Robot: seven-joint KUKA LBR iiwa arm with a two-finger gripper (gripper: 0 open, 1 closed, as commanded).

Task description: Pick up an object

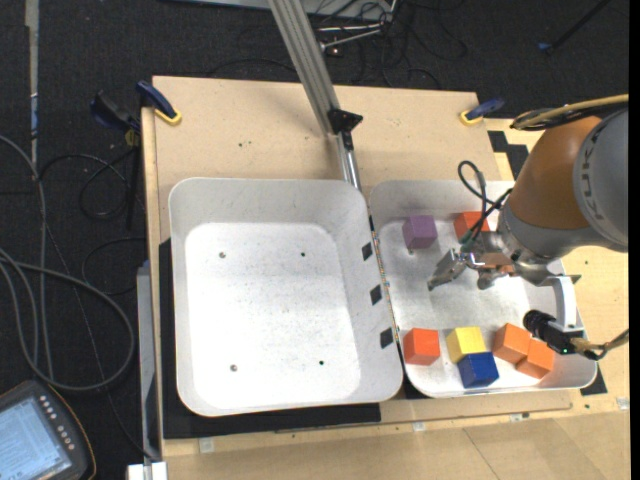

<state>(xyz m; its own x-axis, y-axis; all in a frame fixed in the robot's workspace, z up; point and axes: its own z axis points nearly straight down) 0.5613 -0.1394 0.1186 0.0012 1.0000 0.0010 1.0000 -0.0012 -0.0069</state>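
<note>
**Gripper over right bin, nothing held**

Arm (575, 183) reaching in from the right, wrist low over the right bin (400, 196). Gripper (462, 271) sitting above the bin's middle, fingers (442, 276) spread apart and angled down-left. No block between them; bare bin floor under the tips.

Blocks, all in the right bin:
- Purple block (420, 232) near the back left, just up-left of the gripper, apart from the fingers.
- Orange-red block (468, 224) at the back, right of the purple one, partly hidden behind the wrist and cable (473, 183).
- Orange block (422, 345) at the front left, near the bin's dividing edge.
- Yellow block (465, 343) just right of it, with the blue block (479, 369) touching its front-right corner.
- Two more orange blocks at the front right: one (514, 341) beside the yellow, another (539, 357) touching it towards the bin's corner.

Front row well apart from the gripper.

Left bin (185, 298) alongside, rims touching at the centre. Both bins on a wooden board (250, 128), blue clamps (155, 96) at the back corners. Metal pole (305, 48) slanting down to the board's back centre.
</note>
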